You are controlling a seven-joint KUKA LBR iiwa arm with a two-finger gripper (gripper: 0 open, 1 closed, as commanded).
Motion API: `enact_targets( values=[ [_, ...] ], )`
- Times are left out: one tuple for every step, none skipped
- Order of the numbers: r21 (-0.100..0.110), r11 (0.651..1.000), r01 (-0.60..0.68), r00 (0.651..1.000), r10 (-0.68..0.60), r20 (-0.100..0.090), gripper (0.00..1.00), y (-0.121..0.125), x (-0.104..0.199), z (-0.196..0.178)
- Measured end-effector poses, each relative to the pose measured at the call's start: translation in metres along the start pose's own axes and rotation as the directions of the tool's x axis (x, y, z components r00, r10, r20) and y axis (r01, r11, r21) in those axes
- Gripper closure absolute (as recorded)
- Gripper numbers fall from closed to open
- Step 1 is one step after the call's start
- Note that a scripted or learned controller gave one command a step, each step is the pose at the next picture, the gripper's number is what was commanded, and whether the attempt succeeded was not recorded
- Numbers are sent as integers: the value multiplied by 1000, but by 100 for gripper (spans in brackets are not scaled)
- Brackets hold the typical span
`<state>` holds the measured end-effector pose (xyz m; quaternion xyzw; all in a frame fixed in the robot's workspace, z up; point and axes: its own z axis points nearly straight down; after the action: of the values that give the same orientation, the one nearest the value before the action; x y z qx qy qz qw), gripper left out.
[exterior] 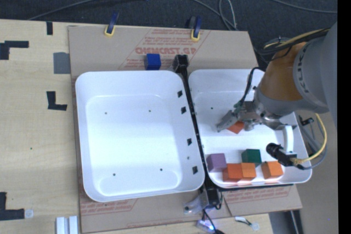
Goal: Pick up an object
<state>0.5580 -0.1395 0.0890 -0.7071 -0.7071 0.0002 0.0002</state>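
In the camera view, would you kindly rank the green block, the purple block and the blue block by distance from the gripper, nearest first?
From the gripper:
1. Green block, lower in the right bin.
2. Purple block, near that bin's lower left corner; a close second.
3. Blue block, on cardboard above the bins.

Orange block [236, 129] in right bin [219, 82] — mostly covered by gripper [230, 119]; only a lower corner shows, so contact with the fingers cannot be judged. Finger spacing too small and blurred to read. Arm [299, 76] cut off by the right edge of the camera view; its body hides the bin's right wall and part of the floor. Green block [252, 155] partly hidden behind the orange blocks [239, 171] in front. Small clutter [205, 215] below the bins — blurred, unidentifiable. Red print on the cardboard [164, 44] partly covered by the bins.
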Motion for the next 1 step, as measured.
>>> enact_targets(
  values=[
    [0,1000,1,1000,-1,0,0,0,0,0]
  ],
)
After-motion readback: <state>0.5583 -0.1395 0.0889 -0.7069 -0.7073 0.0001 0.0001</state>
